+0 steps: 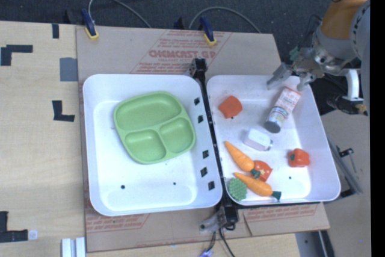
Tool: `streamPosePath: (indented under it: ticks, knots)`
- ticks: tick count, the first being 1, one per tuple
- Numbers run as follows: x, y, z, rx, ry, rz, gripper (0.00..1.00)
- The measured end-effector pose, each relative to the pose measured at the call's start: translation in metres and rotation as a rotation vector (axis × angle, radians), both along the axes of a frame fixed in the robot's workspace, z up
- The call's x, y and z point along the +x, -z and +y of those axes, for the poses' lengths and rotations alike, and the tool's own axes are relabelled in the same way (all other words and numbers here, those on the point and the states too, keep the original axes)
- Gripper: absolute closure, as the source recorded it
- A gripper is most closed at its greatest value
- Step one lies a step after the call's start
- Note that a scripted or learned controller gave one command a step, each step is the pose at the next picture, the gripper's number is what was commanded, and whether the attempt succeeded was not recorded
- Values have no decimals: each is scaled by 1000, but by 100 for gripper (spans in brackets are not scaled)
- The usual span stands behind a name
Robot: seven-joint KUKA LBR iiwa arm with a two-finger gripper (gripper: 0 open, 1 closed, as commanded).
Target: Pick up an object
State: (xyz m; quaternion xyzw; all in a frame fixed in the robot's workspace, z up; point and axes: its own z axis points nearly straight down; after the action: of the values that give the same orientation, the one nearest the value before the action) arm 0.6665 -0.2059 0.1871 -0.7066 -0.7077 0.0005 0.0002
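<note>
wooden surface carries cardboard sheet and two white bins. gripper open, fingers spread, above top rim of right bin. bottle just below it, lying tilted, not between fingers. further out: orange lump, white block, red pepper, two carrots near front edge. left bin holds green divided plate.
</note>
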Motion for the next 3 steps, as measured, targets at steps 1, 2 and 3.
streamPosePath:
  ticks: [1,2,3]
  knots:
    - [-45,100,20,0,0,-2,0]
    - [-44,90,19,-4,-1,-7,100]
    - [-44,90,20,-4,-1,-7,0]
